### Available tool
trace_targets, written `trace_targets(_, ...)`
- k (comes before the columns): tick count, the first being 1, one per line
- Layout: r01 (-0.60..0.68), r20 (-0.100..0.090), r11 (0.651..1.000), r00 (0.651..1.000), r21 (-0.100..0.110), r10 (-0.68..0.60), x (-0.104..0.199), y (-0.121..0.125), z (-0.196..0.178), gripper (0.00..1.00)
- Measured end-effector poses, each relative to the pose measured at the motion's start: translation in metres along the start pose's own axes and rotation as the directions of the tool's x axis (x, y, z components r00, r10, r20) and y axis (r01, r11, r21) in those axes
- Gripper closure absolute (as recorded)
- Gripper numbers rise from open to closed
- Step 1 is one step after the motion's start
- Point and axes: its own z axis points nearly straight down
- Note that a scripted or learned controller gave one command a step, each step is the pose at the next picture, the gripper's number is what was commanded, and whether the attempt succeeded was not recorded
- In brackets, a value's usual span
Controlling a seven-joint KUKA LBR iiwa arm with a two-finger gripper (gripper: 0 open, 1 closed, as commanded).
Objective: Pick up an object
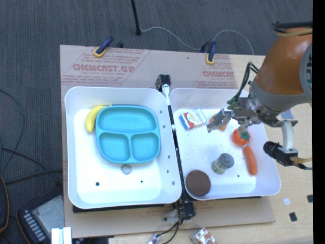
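Observation:
My gripper (pixel 231 126) hangs over the right bin (pixel 264 189), near its upper middle, and stands open with its fingers spread wide. One fingertip (pixel 217 123) lies just right of a red and white packet (pixel 193 119). The other fingertip (pixel 245 131) is right above an orange round fruit (pixel 239 138). I see nothing held between the fingers. Lower in the same bin lie an orange carrot-shaped piece (pixel 250 161), a small grey-green jar (pixel 222 163) and a brown round disc (pixel 198 182).
The left bin (pixel 81 187) holds a blue divided plate (pixel 128 134), a yellow banana (pixel 92 117) at the plate's upper left, and a small grey item (pixel 126 170) below it. A black camera mount (pixel 277 152) sticks out at the right bin's right rim.

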Motion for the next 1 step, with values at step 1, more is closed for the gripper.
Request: trace_targets(1, -0.001, -0.001, 1.0, 1.0, 0.001, 0.001, -0.0222, 0.0051, 0.1489, 0.0)
